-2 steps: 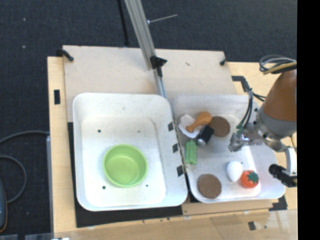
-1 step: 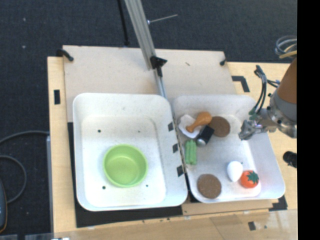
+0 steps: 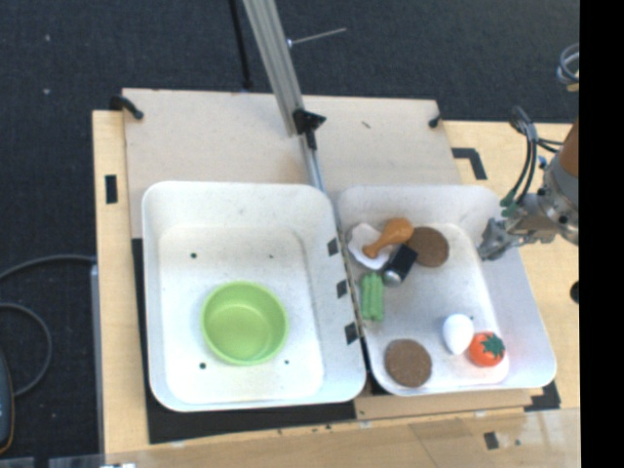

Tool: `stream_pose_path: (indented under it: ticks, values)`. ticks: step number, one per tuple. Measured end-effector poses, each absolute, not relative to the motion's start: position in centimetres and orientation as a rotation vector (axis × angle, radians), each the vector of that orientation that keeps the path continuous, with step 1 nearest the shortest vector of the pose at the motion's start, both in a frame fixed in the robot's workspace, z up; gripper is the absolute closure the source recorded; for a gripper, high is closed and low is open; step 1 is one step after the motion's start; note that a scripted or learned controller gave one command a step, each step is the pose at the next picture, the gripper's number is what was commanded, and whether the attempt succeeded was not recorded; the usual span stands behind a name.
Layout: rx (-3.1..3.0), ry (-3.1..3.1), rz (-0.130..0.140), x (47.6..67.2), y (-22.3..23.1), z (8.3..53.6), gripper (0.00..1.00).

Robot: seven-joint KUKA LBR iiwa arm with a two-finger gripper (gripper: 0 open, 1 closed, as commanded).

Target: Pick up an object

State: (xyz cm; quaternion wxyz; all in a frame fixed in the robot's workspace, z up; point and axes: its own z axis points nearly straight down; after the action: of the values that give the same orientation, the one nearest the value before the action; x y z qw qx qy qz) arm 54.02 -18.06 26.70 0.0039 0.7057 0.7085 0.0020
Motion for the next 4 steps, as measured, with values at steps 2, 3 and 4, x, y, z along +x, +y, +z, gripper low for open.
stream_pose_path:
  ticks: [2, 3, 4]
  values:
    - [2.212, 2.227, 0.005, 56.0, -8.7, 25.8, 1.0]
    - [2.217, 2.224, 0.002, 57.1, -3.6, 26.5, 1.0]
    - [2.212, 2.23, 0.004, 58.5, 1.4, 26.7, 1.0]
